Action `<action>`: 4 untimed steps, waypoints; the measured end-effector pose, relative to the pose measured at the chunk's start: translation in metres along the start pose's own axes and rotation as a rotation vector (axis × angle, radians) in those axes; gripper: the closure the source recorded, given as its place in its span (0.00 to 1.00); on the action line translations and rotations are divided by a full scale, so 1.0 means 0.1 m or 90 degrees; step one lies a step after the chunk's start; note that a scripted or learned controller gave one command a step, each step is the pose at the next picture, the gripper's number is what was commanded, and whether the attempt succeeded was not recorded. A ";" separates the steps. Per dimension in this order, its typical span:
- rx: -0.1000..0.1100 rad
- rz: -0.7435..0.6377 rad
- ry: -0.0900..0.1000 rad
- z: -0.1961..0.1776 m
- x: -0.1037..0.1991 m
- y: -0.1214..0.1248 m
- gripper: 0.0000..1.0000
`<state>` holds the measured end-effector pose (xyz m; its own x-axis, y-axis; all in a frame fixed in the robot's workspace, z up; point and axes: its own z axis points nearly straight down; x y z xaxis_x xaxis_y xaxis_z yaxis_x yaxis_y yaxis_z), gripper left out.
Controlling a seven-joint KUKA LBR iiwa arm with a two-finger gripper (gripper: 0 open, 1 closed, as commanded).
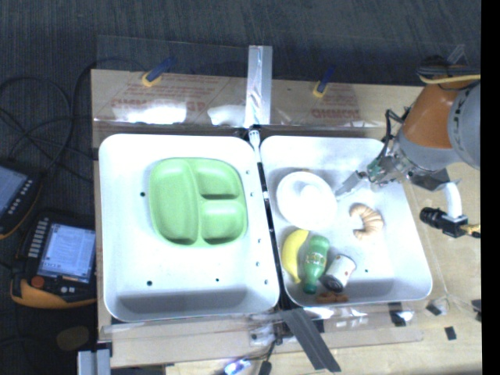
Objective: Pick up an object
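The two-finger gripper is seen over the right white bin; whether it is spread cannot be told. The curved tan croissant-shaped pastry lies nearest, at about five o'clock from it, its long axis running roughly twelve to six.

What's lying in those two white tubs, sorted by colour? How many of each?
Green: 2, the divided tray and the bottle
White: 1, the round dish
Yellow: 1, the banana
Tan: 1, the croissant
Mixed colours: 1, the small can
Total: 6
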<state>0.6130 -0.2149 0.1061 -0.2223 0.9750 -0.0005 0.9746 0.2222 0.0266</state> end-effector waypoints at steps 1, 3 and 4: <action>-0.001 -0.001 0.001 -0.09 0.01 0.01 1.00; 0.004 -0.074 0.000 0.12 0.13 -0.60 0.00; 0.003 -0.074 -0.001 0.04 0.13 -0.60 1.00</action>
<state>0.5520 -0.2156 0.1010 -0.3335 0.9427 -0.0052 0.9425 0.3335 0.0216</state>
